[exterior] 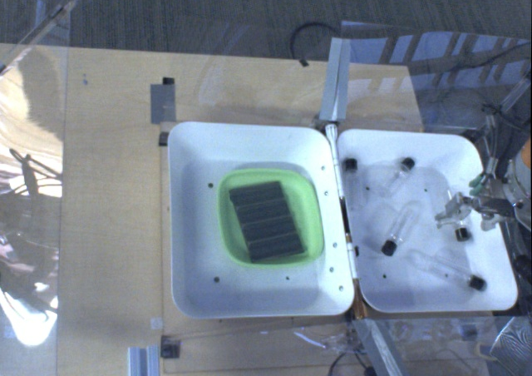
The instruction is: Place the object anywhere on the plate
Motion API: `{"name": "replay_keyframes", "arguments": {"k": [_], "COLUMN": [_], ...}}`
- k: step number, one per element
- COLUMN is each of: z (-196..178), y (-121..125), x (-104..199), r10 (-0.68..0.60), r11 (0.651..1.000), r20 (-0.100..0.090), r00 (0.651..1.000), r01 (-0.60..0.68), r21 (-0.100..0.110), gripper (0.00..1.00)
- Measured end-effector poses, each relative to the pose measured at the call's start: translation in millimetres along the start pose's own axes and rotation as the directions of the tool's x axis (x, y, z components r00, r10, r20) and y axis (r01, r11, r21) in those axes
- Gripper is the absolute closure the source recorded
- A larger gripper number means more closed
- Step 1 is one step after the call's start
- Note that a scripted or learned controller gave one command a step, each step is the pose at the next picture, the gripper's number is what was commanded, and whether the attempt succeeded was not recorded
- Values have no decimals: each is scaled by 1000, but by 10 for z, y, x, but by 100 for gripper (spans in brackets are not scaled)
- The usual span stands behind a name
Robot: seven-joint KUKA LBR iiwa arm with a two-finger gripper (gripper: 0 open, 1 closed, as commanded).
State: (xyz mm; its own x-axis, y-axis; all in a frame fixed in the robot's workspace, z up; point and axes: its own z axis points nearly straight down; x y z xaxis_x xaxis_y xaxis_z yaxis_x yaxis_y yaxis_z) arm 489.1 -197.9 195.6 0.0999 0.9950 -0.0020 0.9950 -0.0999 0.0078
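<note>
Camera view: hand [455, 210] low over the right bin [432, 304], near its right wall, can't tell if released or clenched. Clear vials w/ black caps lie scattered there, one [399, 231] mid-bin, another [453, 271] nearer the front. Left bin [191, 200] carries the green plate [229, 216], dark ribbed block [266, 220] on it.

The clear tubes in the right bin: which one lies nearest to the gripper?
The tube with its black cap just below the gripper, near the right wall. The others lie farther left or lower.
</note>
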Motion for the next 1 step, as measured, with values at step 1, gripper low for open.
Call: {"name": "replay_keyframes", "arguments": {"k": [1], "z": [-1449], "y": [111], "x": [31], "r10": [-88], "r11": [996], "r20": [1], "r00": [996], "r01": [88], "r21": [-3], "gripper": [0]}}
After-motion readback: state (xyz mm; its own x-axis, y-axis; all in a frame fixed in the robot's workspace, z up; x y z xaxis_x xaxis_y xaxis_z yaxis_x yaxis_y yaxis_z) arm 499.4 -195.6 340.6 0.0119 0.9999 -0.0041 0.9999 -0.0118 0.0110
